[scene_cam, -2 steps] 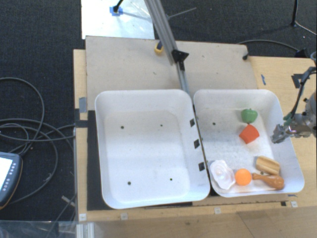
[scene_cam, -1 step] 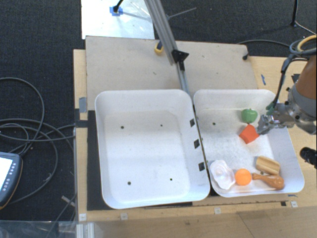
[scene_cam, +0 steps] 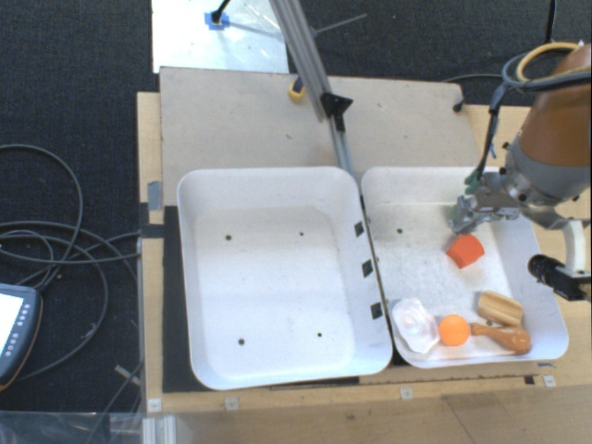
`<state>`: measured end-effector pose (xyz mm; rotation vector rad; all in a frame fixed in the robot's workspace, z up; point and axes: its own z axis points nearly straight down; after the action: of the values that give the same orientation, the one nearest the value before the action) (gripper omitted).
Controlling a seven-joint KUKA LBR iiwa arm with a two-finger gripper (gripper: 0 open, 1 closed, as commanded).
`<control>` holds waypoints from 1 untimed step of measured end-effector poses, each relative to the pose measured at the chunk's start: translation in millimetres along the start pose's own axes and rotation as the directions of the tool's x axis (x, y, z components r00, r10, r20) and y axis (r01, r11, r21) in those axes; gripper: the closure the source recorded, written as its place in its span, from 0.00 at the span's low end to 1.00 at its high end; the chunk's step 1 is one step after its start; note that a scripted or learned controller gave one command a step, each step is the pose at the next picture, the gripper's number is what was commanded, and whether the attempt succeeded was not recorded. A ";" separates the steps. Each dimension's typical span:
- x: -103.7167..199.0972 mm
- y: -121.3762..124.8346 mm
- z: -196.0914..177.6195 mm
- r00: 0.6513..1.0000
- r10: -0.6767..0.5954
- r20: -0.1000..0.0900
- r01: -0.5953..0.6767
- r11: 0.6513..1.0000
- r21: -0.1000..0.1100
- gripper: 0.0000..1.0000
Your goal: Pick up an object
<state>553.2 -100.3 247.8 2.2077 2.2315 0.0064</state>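
Observation:
An orange-red block [scene_cam: 466, 250] lies in the right bin [scene_cam: 407, 202], toward its right side. My gripper [scene_cam: 468, 215] hangs just above and behind the block, at the end of the grey arm with the orange band. Along the bin's front edge lie a crumpled white object [scene_cam: 413, 325], an orange ball [scene_cam: 453, 330], a tan wooden block [scene_cam: 500, 307] and a brown wooden piece [scene_cam: 504, 338]. The arm's wrist hides the fingertips, and nothing shows between them.
The left bin [scene_cam: 268, 276] sits beside the right one, parted by a shared rim with black clips [scene_cam: 367, 268]. A grey pole [scene_cam: 310, 58] slants over the bench from the top. Cables and a tablet [scene_cam: 14, 326] lie on the floor at left.

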 end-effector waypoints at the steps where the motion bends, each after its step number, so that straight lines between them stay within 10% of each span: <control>1: 51.5 14.8 9.4 1.000 0.000 0.000 0.000 1.000 0.002 1.00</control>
<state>567.5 -48.6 238.5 2.2090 2.2327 0.0040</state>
